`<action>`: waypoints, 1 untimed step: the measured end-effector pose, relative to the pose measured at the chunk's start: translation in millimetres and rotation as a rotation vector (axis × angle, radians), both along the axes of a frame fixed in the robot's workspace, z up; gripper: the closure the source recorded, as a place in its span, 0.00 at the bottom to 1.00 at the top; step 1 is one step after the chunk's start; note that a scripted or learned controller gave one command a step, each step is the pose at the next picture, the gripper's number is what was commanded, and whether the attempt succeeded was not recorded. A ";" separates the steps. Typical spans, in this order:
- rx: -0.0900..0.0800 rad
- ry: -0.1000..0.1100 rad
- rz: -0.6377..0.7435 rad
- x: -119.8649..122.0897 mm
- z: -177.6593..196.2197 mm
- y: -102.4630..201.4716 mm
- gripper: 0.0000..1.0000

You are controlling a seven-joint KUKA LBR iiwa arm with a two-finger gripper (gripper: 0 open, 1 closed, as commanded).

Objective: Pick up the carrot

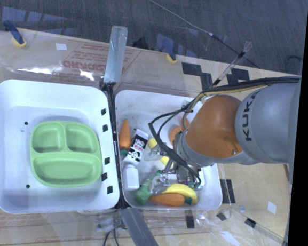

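At the left of the frame, on the desk (52, 57), the left bin (8, 134) carries a green divided plate (64, 154) lying flat near its middle. Just right of the divider, the right bin (145, 100) holds the carrot (125, 135) against its left wall, pointing up and down the frame and in plain sight. Beside it lie a small black-and-white item (136, 147) and a white bottle (131, 176), then a crowded heap at the lower edge: a green piece (143, 194), an orange item (167, 199) and a banana (181, 190). The pincer (177, 176) hangs over that heap, well right of the carrot and lower in the frame; its state I cannot tell, since clutter and cables muddle it. The arm (261, 124) enters from the right, its orange band (212, 127) bent downward and hiding much of the bin's right half.
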State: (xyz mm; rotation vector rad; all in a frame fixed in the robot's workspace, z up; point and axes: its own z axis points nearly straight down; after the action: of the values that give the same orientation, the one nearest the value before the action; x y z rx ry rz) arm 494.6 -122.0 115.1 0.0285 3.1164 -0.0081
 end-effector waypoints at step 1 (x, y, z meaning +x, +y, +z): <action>0.003 0.021 0.076 46.6 -14.3 -33.7 0.00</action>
State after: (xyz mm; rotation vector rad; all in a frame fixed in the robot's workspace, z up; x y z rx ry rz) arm 541.2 -155.7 100.9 -0.0901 3.1358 -0.0020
